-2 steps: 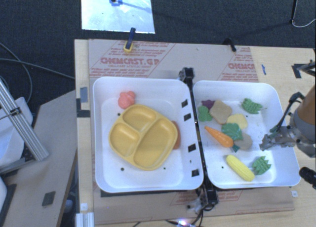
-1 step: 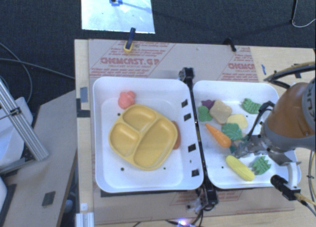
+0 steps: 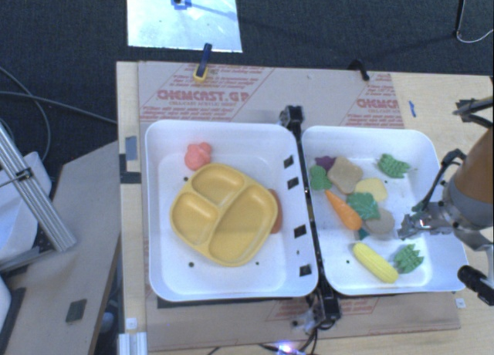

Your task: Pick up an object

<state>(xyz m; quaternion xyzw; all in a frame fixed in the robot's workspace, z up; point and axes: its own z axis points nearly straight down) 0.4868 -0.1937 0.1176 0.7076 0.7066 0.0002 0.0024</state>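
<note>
In the right-hand shallow white plastic bin a heap of small toy foods is seen, and the piece nearest the two-finger gripper is a rounded grey-beige lump, lying just beside the fingertips on their bin-centre side. It is judged to be light, hollow, stiff plastic with a smooth, somewhat slippery skin, not fragile; its rounded form suggests it should be taken across its narrowest width, near the middle, so that it is not squeezed out sideways.

Against that lump a teal-green leafy toy and an orange toy carrot are crowded, so little room is left for a finger on that side. A yellow toy corn cob lies nearer the front wall of the bin, with a green leafy piece beside it; both stand freer and are judged easier to grasp.

How far the gripper stands open cannot be told from the dark, blurred tips, and nothing is visibly held between them.
</note>
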